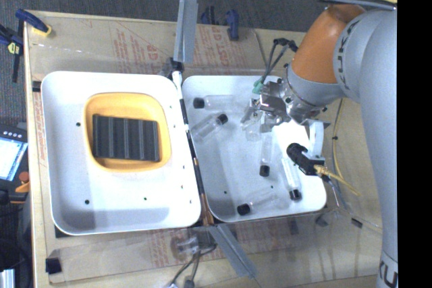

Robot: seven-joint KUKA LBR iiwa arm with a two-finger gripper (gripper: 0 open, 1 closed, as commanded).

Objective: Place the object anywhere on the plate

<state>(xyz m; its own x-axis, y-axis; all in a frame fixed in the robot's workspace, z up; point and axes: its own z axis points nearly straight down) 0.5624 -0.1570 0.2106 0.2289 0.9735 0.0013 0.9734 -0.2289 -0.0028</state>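
Object: clear tubes with black caps, several, lying scattered in the right white bin (202, 202). One tube (211, 124) is lying slanted in the upper left part, one (266, 156) is lying near the middle, one (291, 184) at the right side, one (255, 202) along the near edge. A lone black cap (198, 103) is sitting near the upper left corner. Plate (127, 130): yellow, rounded-square, smooth rimmed, resting in the left white bin (61, 199) and carrying a dark ribbed rectangular insert (126, 138). Gripper (264, 114): hanging over the right bin's upper right part, among glassy shapes; how far it is spread cannot be told. Worktop (101, 34): pale board with red print.
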